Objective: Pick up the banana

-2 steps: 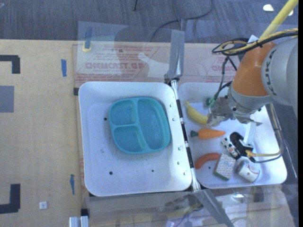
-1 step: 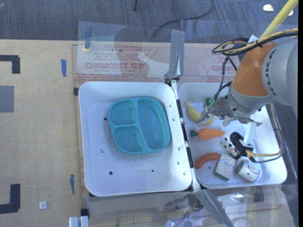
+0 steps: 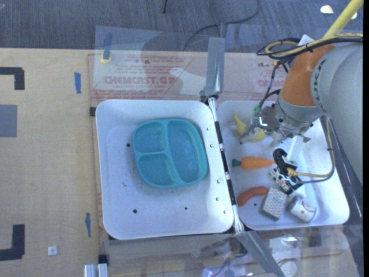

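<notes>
Banana (image 3: pixel 241 125) near right bin's (image 3: pixel 337 203) left wall, tool (image 3: pixel 258 133) touching it (grip unclear), carrot (image 3: pixel 256 163) just below

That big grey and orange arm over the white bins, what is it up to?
The grey arm with the orange band reaches in over the right white bin, its two-finger gripper low at the small yellow banana near the bin's top left corner. Whether it grips the banana is unclear. An orange carrot, a reddish sausage and other small items lie nearby. The left white bin holds a teal divided plate.
</notes>
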Robot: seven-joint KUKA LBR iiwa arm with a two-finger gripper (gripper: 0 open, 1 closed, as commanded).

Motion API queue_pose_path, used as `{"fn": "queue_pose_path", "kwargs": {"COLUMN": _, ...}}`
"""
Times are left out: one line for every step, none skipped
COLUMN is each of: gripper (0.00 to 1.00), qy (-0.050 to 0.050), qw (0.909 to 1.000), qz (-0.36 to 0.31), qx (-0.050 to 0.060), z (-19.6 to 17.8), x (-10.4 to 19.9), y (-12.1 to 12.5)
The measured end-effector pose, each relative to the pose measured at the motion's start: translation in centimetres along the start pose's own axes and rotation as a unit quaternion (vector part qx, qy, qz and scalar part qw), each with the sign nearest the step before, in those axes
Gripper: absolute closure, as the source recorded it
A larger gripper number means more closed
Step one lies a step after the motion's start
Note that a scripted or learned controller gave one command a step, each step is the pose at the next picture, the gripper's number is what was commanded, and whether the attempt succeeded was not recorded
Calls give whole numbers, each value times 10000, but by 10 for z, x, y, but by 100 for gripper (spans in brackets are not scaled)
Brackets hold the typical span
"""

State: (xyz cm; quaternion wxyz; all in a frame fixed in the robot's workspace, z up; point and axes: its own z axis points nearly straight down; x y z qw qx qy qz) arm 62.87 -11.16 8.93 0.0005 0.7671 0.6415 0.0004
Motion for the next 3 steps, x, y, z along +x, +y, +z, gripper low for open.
{"fn": "queue_pose_path", "kwargs": {"gripper": 0, "qy": -35, "qw": 9970, "qz": 750, "qx": 167, "z": 2, "x": 14, "y": 30}}
{"fn": "queue_pose_path", "kwargs": {"gripper": 100, "qy": -43, "qw": 9971, "qz": 729, "qx": 193, "z": -6, "x": 17, "y": 29}}
{"fn": "queue_pose_path", "kwargs": {"gripper": 100, "qy": -2, "qw": 9999, "qz": 134, "qx": -1, "z": -159, "x": 59, "y": 26}}
